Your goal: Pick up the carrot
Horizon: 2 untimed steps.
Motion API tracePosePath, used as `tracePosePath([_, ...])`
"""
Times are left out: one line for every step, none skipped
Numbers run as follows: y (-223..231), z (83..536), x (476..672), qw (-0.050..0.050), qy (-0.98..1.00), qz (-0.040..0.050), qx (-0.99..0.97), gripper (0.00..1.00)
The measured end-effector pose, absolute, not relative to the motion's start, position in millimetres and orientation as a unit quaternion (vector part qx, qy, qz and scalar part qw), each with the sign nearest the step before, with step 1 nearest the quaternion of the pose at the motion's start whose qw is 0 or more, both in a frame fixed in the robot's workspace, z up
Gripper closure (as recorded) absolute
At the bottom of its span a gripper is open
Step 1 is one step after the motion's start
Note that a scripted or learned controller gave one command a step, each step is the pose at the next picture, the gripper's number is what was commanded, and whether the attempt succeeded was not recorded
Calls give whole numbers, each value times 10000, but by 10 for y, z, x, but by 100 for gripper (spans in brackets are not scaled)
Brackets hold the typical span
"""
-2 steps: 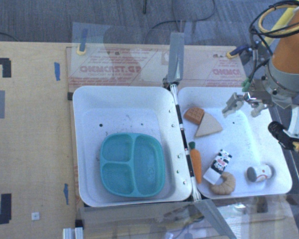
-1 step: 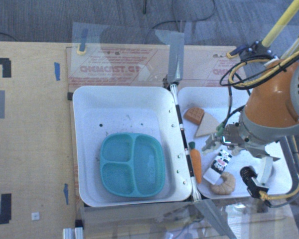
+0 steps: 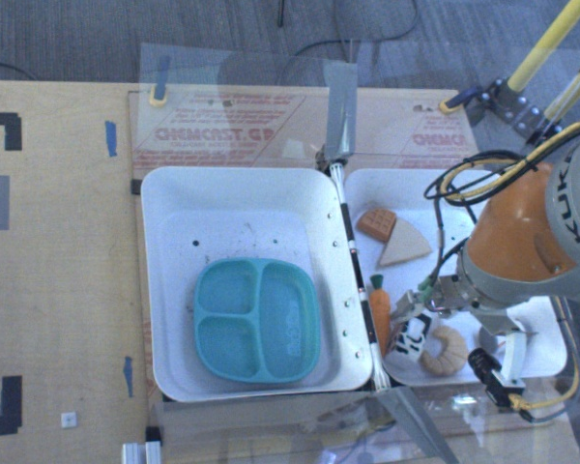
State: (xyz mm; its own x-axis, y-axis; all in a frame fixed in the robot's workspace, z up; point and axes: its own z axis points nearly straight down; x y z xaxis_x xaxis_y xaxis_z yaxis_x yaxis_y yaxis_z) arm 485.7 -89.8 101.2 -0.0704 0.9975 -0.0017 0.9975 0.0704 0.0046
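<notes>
The carrot [image 3: 380,310] is orange with a green top. It lies lengthwise against the left wall of the right bin [image 3: 551,351], its green end pointing to the far side. My gripper [image 3: 411,334] is low in the right bin, just right of the carrot's near end and close beside it. The grey wrist and the orange band of the arm [image 3: 517,235] reach in from the right above it. Nothing is visibly held.
A tan bagel-shaped piece [image 3: 446,350] lies right beside the gripper. A beige wedge [image 3: 405,246] and a brown waffle square [image 3: 376,224] lie farther back in the right bin. The left bin [image 3: 174,211] holds a teal divided plate [image 3: 256,319]. Cables loop above the arm.
</notes>
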Motion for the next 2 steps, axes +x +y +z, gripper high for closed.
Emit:
tracePosePath([-909, 1096, 4850, 16, 7303, 8, 6831, 100])
tracePosePath([154, 1843, 4991, -3, 5995, 0, 8004, 100])
